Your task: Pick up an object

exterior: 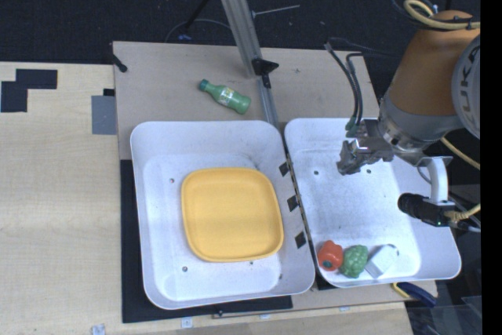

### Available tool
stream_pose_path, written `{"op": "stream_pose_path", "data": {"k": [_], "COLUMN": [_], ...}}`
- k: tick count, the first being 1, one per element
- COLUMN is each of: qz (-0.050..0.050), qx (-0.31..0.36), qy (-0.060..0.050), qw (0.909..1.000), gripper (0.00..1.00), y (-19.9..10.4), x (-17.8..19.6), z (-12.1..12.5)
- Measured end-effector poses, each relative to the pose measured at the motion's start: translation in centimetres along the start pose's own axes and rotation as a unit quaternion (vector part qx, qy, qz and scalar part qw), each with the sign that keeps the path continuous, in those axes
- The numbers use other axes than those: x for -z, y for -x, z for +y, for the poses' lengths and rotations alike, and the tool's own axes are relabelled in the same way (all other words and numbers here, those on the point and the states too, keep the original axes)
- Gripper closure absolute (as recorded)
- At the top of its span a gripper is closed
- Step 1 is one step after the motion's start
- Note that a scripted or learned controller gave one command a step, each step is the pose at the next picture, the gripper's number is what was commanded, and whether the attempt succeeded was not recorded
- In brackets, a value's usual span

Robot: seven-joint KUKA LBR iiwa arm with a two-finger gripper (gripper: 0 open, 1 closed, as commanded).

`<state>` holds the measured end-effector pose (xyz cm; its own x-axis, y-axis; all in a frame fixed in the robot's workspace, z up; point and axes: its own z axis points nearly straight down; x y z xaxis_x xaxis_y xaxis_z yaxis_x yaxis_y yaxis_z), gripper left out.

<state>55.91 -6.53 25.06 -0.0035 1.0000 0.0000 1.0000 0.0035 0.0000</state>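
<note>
Nearest my camera, at the front edge of the right bin [439,267], I see three small things huddled together: a red-orange pepper [330,255], a green lumpy piece [354,260] touching it on the right, and a pale grey-white block [379,262] just beside that. They lie in the bin's near corner area, and any of them could be the thing to pick. Left of them, the left bin [153,169] carries a yellow plate [231,213] lying flat, roughly in its middle. My arm [427,82] comes in from the right, its orange band showing above the grey wrist, and the gripper [352,160] hangs over the far half of the right bin, well apart from the three objects at the front. I cannot tell from this angle how its jaws stand; the tip is a dark cluster against the white floor, and I see nothing between it. A black fitting [420,206] with a cable sits at the bin's right side, below the wrist. Beyond the bins, on the bare bench board, a green bottle [224,96] lies on its side, near the foot of a slanted metal rail [243,16] that rises toward the back. Dark floor with loose cables lies behind the bench.
</note>
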Motion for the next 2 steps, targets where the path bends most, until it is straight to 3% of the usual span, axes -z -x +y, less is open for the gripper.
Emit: {"op": "stream_pose_path", "data": {"k": [2], "qz": [0.0], "qx": [0.0], "qy": [-0.001], "qw": [1.0], "gripper": [1.0], "y": [-10.6], "x": [-2.1], "z": [2.1]}}
